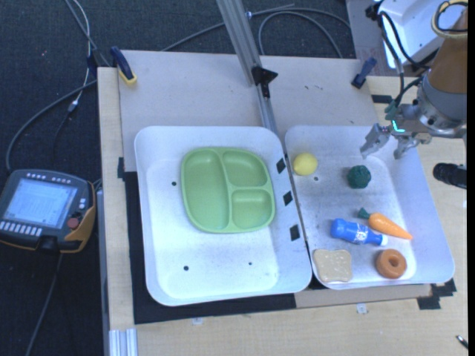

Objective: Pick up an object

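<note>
The 2-finger end effector point(389, 141) is seen with its fingers spread apart and nothing between them, poised over the far side of the right-hand shallow white bin point(423, 191), presumably ready for a descent. The nearest candidate, a dark green round lump point(359, 176), lies just beside it; a yellow ball point(304, 164) sits near the bin's left wall.

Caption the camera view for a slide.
Claw above the right bin, near a green ball; green plate in the left bin.
</note>
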`<state>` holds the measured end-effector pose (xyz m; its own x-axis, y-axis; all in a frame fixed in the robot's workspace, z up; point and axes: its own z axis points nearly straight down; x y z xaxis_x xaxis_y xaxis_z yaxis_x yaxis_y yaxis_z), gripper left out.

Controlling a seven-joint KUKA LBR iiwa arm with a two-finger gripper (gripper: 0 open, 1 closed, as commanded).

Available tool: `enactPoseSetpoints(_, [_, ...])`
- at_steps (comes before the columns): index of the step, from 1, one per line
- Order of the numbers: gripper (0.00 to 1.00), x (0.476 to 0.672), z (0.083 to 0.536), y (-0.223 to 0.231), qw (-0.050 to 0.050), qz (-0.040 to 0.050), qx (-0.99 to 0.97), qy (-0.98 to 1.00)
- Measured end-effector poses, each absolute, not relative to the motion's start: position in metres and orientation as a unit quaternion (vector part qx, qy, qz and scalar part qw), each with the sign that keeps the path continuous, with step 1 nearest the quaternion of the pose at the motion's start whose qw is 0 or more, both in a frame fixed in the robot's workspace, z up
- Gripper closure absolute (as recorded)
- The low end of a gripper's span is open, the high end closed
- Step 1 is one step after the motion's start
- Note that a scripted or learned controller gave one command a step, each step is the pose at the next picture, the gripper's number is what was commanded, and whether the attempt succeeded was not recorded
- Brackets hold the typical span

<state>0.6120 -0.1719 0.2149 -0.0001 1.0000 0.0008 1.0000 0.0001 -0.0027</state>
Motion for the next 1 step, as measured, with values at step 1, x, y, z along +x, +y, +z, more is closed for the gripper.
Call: enactPoseSetpoints(1, [0.00, 0.6127, 0.2161, -0.1718, 0.000, 0.0000, -0.707, -0.707])
